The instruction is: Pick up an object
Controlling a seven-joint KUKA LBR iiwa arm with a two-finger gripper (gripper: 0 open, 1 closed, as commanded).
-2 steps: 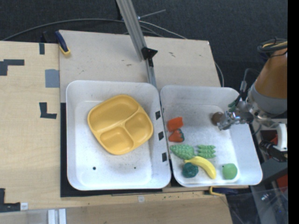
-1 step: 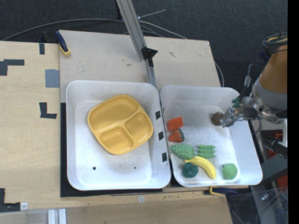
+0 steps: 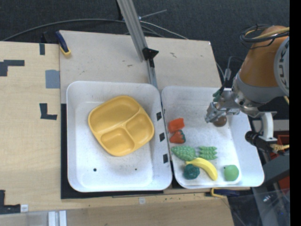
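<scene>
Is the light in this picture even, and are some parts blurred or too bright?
Camera view: the light is soft and even, with only faint shadows under the yellow plate and the banana. The white bins look slightly washed out. The gripper and the small toys are soft, lacking fine detail.

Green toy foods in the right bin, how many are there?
3 seen: a green leafy vegetable mid-bin, a dark green broccoli by the banana, and a green apple near the right corner. The gripper may hide more.

Even overhead light, soft shadows, mild glare on white bins (image 3: 75, 126), slightly soft focus.
</scene>
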